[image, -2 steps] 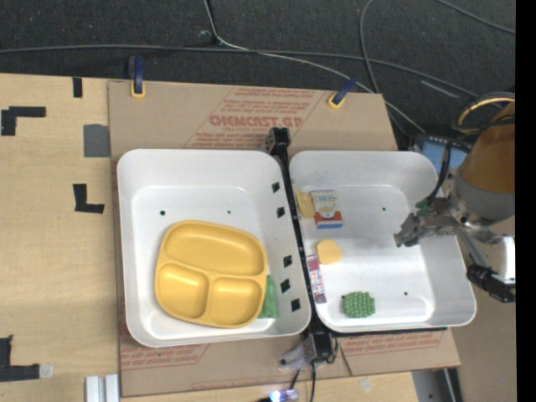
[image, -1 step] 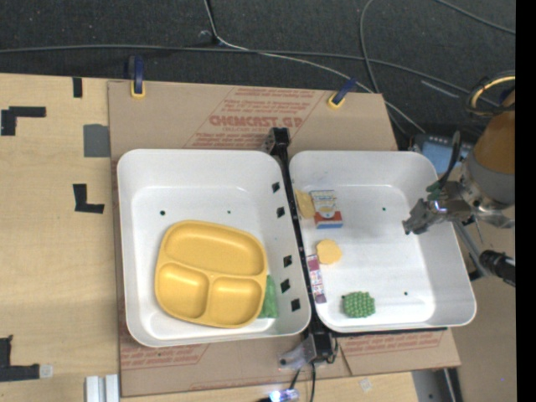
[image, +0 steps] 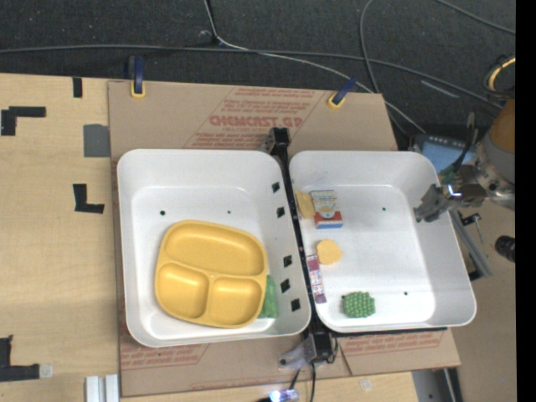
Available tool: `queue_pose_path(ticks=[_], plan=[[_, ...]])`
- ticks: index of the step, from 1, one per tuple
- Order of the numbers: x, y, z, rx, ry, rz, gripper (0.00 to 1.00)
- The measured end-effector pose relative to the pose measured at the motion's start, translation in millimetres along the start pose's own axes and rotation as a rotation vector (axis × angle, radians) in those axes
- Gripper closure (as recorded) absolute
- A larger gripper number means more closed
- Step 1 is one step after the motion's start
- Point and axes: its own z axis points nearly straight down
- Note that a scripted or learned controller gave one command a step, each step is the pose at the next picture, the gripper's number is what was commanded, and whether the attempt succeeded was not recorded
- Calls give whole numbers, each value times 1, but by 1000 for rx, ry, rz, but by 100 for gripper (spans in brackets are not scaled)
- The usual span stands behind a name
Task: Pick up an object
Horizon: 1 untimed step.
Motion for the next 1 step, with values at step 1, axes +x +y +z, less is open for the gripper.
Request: queue_pose_path(ticks=[1], plan=[[58,10,11,4,2,-5,100]])
